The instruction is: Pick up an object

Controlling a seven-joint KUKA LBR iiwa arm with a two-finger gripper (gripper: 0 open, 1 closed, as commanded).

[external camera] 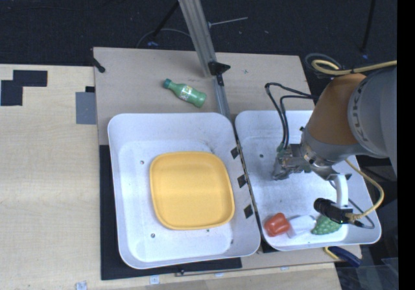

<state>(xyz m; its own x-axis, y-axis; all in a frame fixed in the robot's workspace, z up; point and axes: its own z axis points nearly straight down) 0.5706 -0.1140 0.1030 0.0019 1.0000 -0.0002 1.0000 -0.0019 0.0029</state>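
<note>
A yellow square plate (192, 189) lies in the left bin (126, 172). In the right bin (259, 139) a small red-orange object (277, 224) rests near the front wall, and a green leafy object (326, 225) lies at the front right, with a pale white piece (300, 224) between them. My gripper (283, 169) hangs low over the middle of the right bin, behind the red-orange object and apart from it. The grey and orange arm covers the bin's right side.
A green bottle (185, 92) lies on its side on the bench behind the left bin. A slanted metal rail (201, 26) rises behind the bins. Black clips (241, 180) sit along the wall shared by the two bins.
</note>
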